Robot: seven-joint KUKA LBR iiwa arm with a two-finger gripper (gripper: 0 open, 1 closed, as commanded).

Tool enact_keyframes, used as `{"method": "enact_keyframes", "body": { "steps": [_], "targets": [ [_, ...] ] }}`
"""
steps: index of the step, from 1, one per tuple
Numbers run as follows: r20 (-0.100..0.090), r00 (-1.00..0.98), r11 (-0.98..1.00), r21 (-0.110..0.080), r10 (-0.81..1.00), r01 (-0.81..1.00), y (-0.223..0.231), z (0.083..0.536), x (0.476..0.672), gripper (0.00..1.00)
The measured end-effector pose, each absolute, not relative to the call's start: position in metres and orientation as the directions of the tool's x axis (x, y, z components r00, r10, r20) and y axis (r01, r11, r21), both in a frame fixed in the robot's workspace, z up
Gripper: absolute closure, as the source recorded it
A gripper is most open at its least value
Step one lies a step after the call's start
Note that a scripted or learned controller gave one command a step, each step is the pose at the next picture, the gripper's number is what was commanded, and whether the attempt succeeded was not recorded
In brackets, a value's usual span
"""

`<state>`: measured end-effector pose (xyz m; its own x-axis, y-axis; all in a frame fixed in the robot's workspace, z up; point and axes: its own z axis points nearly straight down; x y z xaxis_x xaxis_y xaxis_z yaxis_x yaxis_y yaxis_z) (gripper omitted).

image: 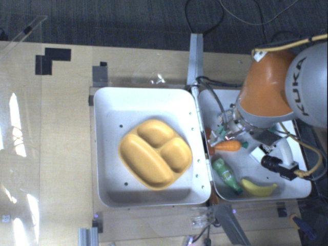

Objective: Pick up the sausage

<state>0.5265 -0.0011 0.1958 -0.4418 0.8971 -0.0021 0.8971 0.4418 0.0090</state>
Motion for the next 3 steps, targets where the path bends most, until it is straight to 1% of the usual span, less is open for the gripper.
{"method": "enact_keyframes", "body": {
  "steps": [1, 2, 3],
  "targets": [
    [-0.002, -0.383, 0.383, 0.006, 0.924, 0.924, -0.029, 0.213, 0.521, 1.0],
    [-0.003, -0.706, 0.706, 0.005, 0.709, 0.709, 0.015, 0.185, 0.488, 1.0],
    [0.0, -0.221, 0.221, 0.004, 0.975, 0.975, 0.016, 0.185, 0.494, 1.0]
  ]
}}
